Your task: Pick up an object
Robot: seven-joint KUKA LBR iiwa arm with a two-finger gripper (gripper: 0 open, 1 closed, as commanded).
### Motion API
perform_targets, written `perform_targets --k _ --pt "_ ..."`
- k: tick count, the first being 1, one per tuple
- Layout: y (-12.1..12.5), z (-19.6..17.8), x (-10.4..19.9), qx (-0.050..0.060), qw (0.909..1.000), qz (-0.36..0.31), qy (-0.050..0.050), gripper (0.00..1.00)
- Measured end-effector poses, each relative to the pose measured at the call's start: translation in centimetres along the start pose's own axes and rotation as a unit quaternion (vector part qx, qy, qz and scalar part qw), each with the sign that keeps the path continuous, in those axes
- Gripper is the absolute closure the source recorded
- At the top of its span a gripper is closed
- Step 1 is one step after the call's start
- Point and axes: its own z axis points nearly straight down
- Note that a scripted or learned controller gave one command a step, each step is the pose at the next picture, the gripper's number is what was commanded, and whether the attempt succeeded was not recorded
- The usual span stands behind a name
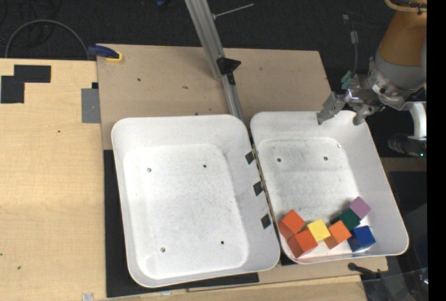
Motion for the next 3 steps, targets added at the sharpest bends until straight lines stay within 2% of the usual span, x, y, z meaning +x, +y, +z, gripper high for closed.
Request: perform_targets --k 1,2,3 --pt "2.0 13.4 5.4 0.008 1.0000 0.001 0.002 0.00" --pt "2.2 12.8 5.3 0.005 1.0000 -0.001 0.001 0.00" --pt "2.1 7.6 6.5 0.002 1.0000 0.000 0.001 0.00"
